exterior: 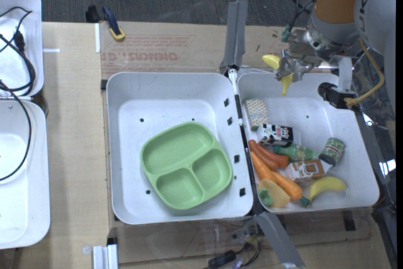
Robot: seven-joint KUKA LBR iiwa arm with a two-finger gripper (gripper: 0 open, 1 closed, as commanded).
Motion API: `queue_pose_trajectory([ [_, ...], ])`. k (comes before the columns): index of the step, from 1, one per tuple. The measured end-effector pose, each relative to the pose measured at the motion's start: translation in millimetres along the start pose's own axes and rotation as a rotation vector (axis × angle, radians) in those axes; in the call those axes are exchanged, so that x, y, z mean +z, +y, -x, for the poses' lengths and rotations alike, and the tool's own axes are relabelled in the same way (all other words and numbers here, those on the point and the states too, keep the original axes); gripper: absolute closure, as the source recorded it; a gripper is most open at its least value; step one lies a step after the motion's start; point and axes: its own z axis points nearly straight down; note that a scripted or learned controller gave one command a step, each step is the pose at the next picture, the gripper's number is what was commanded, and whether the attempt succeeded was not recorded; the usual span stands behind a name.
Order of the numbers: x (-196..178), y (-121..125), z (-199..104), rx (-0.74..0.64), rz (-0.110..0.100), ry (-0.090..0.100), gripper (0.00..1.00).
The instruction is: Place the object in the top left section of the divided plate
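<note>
The left bin (119, 154) holds a green divided plate (186, 164), smooth plastic with three hollows. The right bin (359, 135) holds carrots (275, 168), a banana (325, 186), a can (332, 150) and small cartons. Above its far edge the gripper (288, 72) pinches a yellow banana (274, 65) between its fingers. Both bins sit on a cardboard-covered bench (157, 47) before dark carpet
</note>
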Motion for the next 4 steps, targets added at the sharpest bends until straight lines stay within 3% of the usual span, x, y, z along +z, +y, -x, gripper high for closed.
queue_pose_trajectory([
  [1, 38, -49, -112, -0.018, -0.002, 0.001, 1.00],
  [2, 38, -127, -95, -0.194, 0.000, 0.002, 1.00],
  [3, 38, -186, -136, -0.180, -0.002, 0.001, 1.00],
  [4, 38, -186, -135, -0.179, -0.001, 0.001, 0.00],
])
